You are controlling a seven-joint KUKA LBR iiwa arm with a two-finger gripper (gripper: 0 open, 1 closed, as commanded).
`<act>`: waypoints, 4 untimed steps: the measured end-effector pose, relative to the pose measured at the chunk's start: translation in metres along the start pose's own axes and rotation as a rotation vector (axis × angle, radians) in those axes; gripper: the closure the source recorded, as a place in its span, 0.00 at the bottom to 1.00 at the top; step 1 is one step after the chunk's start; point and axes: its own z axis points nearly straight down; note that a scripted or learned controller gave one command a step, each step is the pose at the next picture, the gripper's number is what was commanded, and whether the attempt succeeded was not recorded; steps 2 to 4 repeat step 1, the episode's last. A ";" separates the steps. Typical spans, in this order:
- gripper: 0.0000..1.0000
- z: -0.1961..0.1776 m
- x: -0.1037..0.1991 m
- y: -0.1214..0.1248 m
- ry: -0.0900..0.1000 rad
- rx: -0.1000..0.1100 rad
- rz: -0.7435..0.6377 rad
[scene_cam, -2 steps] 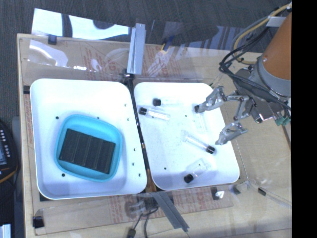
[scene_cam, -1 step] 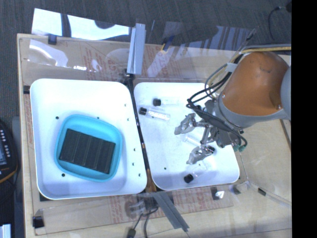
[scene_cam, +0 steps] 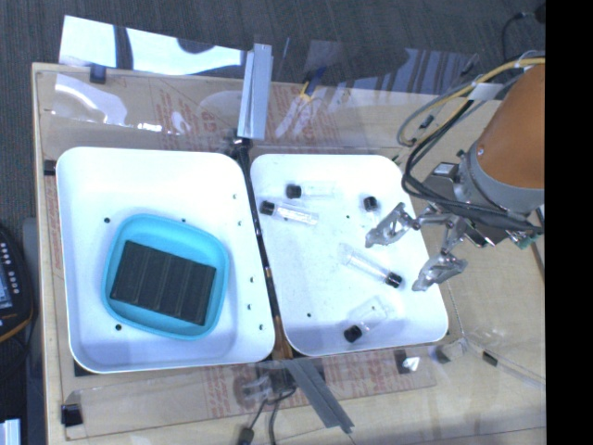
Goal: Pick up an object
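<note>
Reaching in from the right, the hand hangs spread wide and empty over the right bin.

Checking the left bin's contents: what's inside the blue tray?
Inside the blue tray in the left bin lies a dark ribbed rectangular block. The tray floor beneath it is covered.

**Arm exterior: condition as seen**

The arm presents an orange band over a grey wrist collar. Black and yellow cables loop beside it. The gripper carries two metallic silver fingers on dark linkages.
</note>
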 end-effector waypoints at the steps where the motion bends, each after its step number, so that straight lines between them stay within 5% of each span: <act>1: 0.00 -0.104 0.013 -0.023 0.000 0.001 -0.416; 4: 0.00 -0.104 0.013 -0.023 0.000 0.001 -0.416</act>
